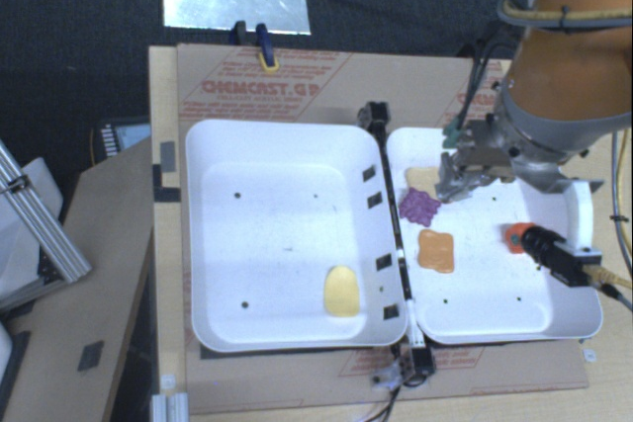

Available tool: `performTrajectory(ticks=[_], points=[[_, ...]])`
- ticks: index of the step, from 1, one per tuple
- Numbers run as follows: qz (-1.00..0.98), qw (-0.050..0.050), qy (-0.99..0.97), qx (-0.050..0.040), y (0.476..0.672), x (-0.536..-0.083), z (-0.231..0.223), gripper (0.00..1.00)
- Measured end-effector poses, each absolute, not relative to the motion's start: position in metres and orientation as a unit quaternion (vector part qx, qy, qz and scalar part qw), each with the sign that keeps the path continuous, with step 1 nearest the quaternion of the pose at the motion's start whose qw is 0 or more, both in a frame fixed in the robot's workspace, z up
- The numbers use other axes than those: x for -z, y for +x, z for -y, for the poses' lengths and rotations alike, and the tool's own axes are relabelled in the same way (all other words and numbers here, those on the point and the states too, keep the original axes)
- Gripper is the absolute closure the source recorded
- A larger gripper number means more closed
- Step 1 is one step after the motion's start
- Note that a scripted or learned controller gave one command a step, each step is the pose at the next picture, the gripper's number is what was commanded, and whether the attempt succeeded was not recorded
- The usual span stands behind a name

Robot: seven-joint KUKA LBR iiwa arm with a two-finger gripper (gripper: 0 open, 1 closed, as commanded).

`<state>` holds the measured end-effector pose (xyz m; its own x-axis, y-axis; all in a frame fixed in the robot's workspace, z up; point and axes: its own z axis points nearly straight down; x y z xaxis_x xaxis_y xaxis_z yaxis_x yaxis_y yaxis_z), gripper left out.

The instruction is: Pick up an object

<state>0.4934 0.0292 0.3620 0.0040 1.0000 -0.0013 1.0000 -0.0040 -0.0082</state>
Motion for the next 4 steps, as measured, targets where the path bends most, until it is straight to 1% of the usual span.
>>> performTrajectory(ticks=[1, 2, 3, 4], points=[[0.710, -0.001, -0.704, 0.0029, 0.510, -0.406, -0.097, 1.00], [0.711, -0.002, -0.703, 0.0068, 0.491, -0.510, -0.149, 1.00], [0.705, 0.003, -0.709, -0.0067, 0.496, -0.313, -0.089, 1.00], [0.709, -0.006, -0.705, 0.0093, 0.520, -0.475, -0.110, 1.00]])
